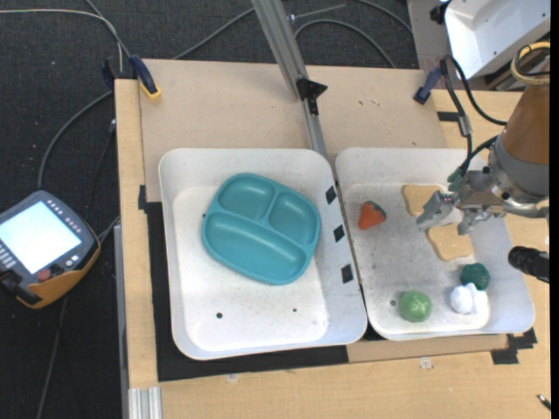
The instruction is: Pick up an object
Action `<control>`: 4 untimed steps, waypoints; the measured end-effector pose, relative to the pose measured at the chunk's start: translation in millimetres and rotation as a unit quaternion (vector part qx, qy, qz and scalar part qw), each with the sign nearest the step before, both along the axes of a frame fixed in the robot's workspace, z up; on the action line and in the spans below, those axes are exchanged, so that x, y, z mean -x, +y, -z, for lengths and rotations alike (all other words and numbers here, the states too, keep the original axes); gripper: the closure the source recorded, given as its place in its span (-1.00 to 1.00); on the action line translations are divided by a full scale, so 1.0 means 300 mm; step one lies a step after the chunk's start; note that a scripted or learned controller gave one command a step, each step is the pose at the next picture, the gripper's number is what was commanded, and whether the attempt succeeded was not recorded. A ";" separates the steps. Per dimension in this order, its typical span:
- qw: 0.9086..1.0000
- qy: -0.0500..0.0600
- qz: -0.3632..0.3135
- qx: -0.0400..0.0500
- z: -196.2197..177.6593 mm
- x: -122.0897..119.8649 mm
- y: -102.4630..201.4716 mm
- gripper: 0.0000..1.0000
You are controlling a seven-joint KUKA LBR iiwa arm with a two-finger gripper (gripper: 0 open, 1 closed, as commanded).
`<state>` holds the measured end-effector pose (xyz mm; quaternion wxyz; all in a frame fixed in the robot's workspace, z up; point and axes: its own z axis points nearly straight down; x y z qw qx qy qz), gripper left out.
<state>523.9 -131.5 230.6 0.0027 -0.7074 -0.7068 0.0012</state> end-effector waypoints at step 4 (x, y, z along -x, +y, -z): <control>1.000 -0.007 -0.001 0.002 0.031 -0.039 0.003 1.00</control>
